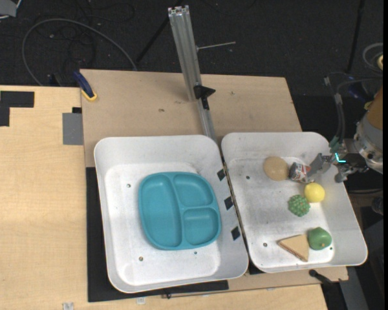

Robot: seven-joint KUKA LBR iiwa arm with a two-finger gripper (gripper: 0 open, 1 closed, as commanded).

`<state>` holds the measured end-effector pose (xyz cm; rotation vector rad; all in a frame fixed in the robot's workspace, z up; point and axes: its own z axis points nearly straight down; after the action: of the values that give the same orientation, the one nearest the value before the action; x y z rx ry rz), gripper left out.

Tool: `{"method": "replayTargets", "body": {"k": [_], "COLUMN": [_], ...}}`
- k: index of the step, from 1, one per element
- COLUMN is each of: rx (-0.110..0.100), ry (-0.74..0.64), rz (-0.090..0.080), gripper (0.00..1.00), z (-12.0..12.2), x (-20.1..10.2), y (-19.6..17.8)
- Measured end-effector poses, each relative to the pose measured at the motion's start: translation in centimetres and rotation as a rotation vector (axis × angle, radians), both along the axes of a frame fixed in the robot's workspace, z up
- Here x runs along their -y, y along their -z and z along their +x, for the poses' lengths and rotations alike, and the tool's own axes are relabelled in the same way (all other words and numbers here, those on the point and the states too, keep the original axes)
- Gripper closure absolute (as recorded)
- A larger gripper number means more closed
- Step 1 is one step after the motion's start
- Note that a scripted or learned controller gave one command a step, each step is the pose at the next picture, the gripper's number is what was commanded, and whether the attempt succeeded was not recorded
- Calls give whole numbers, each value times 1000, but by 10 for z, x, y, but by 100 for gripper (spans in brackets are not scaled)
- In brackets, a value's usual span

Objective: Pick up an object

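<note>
Gripper [324, 162] low over right bin [339, 148], entering from right rim; finger state, cannot tell. Small red-and-white object [300, 172] just beside tip, likeliest target. Tan round piece [276, 168], yellow lemon [315, 193] crowd it, so approach stays narrow.

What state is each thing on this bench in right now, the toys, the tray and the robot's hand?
Teal tray: flat in the left bin.
Tan ball: resting in the right bin.
Yellow lemon: lying beside the green bumpy ball.
Green apple: touching the tan wedge.
Hand: low at the right bin's far edge, near a small multicoloured item.
</note>
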<state>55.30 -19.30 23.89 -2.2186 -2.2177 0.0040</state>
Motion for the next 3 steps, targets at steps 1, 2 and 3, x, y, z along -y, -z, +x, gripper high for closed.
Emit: {"method": "replayTargets", "body": {"k": [1,2,3], "rx": [2,-1,-2], "ry": [0,0,0], "rz": [-1,0,1], "gripper": [0,0,0], "z": [1,4,-2], "x": [0,8,3], "y": [-1,48,94]}}
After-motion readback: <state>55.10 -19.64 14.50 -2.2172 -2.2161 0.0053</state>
